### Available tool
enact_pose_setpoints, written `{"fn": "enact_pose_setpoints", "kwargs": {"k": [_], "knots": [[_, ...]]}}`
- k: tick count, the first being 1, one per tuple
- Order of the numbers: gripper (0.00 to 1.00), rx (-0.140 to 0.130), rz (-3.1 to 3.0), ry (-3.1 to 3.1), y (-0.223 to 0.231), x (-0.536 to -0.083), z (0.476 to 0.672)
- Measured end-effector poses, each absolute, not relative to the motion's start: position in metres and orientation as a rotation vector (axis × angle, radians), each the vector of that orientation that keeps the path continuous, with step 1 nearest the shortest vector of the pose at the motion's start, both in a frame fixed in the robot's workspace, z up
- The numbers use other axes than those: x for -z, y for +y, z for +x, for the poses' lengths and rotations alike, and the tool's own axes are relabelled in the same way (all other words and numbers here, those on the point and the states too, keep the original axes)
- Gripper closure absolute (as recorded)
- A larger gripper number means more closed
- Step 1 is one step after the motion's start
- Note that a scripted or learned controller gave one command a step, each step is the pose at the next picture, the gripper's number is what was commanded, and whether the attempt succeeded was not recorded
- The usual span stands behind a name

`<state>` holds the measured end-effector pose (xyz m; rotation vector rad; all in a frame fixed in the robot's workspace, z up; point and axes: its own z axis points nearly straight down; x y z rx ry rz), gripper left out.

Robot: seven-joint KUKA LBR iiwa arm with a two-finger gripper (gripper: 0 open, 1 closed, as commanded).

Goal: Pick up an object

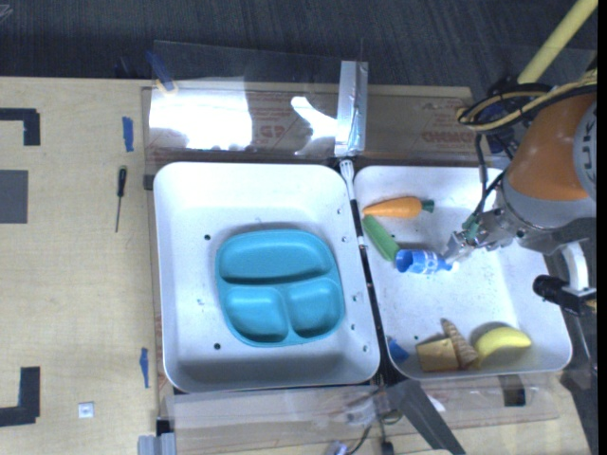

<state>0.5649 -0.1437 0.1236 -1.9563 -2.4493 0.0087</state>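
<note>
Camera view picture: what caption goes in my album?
Robot gripper reaches a blue toy beside a carrot; blue tray sits next door.

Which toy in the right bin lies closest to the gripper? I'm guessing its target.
The blue toy, right beside the gripper; the carrot, green piece and banana lie farther off.

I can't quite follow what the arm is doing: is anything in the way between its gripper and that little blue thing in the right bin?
Nothing visible. The gripper sits right beside the blue object; the carrot and green piece lie off to its far side.
</note>
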Motion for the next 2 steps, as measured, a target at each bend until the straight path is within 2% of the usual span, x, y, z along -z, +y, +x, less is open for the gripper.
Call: {"fn": "enact_pose_setpoints", "kwargs": {"k": [1,2], "knots": [[0.0,0.001,-1.96,-2.458,-0.143,-0.129,0.568],[0.0,0.008,-1.799,-2.587,-0.098,-0.123,0.593]]}}
